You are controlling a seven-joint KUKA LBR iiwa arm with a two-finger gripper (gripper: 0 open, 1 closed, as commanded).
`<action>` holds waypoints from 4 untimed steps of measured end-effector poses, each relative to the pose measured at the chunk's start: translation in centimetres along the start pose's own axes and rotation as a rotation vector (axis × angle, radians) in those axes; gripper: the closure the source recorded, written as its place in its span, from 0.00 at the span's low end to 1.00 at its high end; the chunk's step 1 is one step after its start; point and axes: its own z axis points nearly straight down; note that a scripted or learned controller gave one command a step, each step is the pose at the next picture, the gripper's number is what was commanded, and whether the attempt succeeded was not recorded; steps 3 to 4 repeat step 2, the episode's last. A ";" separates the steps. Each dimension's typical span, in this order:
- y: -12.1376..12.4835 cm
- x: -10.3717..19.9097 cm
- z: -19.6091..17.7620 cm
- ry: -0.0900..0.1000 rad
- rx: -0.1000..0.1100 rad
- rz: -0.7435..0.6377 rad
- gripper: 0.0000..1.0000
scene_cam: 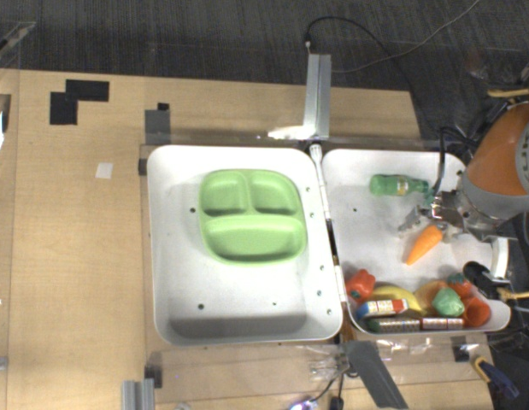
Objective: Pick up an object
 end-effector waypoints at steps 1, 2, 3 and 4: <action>0.2 0.3 -1.2 0.003 -0.004 -0.004 1.00; 4.2 10.5 -14.2 0.001 0.007 0.127 1.00; 4.2 10.5 -14.2 0.001 0.007 0.127 1.00; 4.2 10.5 -14.2 0.001 0.007 0.127 1.00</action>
